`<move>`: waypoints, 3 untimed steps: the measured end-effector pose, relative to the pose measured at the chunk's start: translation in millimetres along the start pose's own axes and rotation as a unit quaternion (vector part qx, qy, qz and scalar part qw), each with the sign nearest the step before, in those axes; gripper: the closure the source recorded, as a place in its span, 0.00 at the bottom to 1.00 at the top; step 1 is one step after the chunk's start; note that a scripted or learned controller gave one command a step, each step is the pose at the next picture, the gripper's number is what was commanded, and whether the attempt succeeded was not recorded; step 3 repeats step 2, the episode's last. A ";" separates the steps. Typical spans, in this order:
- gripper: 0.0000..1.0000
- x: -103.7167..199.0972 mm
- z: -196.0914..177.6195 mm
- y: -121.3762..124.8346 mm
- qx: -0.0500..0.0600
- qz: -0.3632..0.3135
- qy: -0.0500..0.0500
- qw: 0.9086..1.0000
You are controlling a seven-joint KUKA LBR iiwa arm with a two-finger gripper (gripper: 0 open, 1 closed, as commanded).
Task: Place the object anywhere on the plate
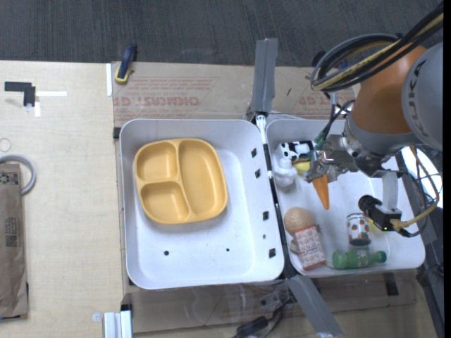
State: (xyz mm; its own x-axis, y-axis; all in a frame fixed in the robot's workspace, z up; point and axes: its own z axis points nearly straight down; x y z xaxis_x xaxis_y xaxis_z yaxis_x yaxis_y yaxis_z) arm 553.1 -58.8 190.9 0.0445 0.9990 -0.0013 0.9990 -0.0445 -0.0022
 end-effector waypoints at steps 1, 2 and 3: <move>1.00 103.4 0.3 10.8 0.000 -0.035 0.000 0.999; 0.00 103.2 0.2 10.9 0.000 -0.035 -0.001 0.999; 0.00 103.2 0.2 10.9 0.000 -0.035 -0.001 0.999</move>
